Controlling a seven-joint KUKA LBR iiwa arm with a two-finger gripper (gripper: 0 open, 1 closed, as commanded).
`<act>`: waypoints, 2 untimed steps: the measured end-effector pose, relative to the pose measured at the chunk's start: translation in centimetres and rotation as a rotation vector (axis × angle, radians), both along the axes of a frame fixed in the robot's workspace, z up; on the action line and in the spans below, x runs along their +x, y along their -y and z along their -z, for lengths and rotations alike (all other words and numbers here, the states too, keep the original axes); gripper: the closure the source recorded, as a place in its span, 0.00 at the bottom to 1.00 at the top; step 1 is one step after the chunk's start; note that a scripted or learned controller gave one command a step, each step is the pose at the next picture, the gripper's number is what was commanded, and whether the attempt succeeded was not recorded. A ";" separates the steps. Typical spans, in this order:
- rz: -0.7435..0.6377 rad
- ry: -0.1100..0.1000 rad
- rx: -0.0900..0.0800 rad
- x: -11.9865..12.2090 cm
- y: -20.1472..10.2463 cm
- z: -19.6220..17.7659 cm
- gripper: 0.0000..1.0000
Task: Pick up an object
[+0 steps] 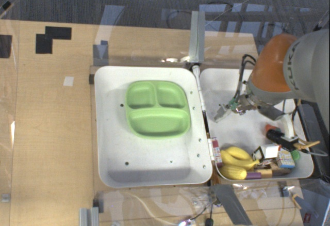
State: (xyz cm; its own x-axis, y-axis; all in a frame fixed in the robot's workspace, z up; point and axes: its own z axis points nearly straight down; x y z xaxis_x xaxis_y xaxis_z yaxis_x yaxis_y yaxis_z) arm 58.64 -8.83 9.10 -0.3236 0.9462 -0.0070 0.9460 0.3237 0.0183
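Hovering claw (225, 112) above right bin (227, 83)

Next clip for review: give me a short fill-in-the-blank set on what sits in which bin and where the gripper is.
1. The green divided plate lies in the ___ bin.
2. The bananas lie in the ___ bin, near its front wall.
3. The plate has ___ compartments.
4. The gripper is over the ___ bin.

Missing words: left; right; three; right
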 end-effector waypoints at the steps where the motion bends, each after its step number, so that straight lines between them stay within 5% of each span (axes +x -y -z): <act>1: 0.266 -0.006 0.003 2.3 4.3 0.1 0.00; 2: 0.225 -0.014 0.002 -3.5 8.6 -0.7 0.00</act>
State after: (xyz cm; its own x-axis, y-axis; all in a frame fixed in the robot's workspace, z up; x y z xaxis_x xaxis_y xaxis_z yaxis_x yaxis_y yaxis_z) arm 55.19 -17.47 9.81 -0.1046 0.9945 -0.0020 0.9945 0.1046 0.0056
